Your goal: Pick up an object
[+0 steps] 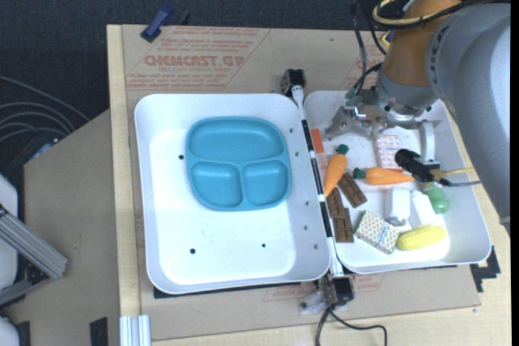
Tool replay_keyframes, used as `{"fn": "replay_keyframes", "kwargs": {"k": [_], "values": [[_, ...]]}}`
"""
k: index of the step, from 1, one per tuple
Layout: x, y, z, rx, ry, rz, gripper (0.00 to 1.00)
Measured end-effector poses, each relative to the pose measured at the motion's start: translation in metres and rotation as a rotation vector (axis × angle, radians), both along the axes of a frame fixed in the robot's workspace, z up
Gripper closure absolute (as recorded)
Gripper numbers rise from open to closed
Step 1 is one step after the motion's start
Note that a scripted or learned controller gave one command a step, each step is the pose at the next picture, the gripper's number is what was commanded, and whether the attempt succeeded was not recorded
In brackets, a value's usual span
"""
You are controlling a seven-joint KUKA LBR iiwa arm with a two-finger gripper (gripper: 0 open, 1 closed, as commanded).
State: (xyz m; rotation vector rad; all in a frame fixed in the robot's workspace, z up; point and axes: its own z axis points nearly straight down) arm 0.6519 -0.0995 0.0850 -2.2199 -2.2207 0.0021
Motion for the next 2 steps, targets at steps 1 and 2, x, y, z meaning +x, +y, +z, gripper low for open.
{"fn": "replay_keyframes", "kwargs": {"k": [1,2], "values": [[-0.012,0.008,0.0,0.001,0.001,-0.001,0.0],[0.015,0.006,0.0,-0.001,-0.004,0.001,0.0]]}}
